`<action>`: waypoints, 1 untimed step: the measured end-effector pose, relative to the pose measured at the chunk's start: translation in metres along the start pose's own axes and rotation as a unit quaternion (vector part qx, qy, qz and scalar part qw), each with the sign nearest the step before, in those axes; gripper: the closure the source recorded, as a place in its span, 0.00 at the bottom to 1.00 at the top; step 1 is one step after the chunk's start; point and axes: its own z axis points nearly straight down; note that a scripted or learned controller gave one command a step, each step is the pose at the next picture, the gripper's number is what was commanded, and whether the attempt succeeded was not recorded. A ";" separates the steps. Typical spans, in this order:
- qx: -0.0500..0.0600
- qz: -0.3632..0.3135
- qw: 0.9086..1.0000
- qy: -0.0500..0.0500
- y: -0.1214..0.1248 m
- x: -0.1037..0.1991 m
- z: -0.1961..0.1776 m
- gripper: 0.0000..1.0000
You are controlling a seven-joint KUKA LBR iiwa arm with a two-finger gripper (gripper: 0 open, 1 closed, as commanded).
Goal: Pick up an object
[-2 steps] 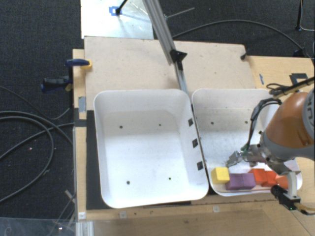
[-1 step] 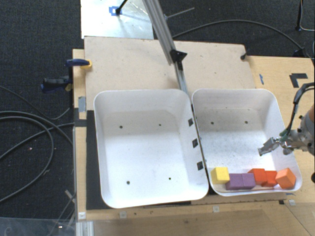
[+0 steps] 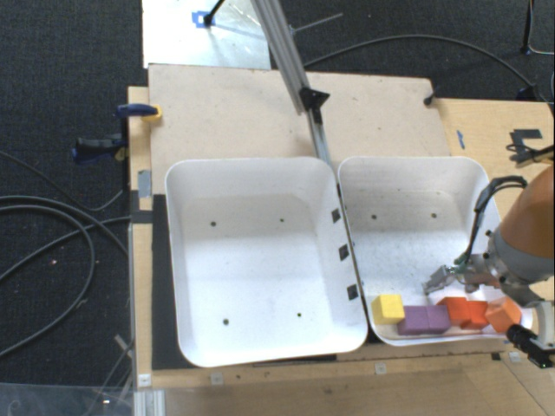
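Observation:
Several small blocks lie along the front wall of the right bin [image 3: 408, 189]: a yellow cube [image 3: 388, 308], a purple block [image 3: 423, 320], a red-orange block [image 3: 465, 311] and an orange piece [image 3: 500, 316]. The gripper [image 3: 457, 277] hangs low at the bin's right front, just behind and above the red-orange block. The arm's orange band [image 3: 531, 224] and grey wrist cover the bin's right edge. I see nothing held by the gripper.
The left bin [image 3: 251, 180] sits beside the right one, with a shared divider wall carrying black tabs [image 3: 343, 251]. A slanted metal pole [image 3: 286, 50] crosses the back of the bench. A cable [image 3: 486, 202] loops off the wrist.

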 end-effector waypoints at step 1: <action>-0.004 -0.003 1.000 -0.002 0.056 0.002 -0.004 0.00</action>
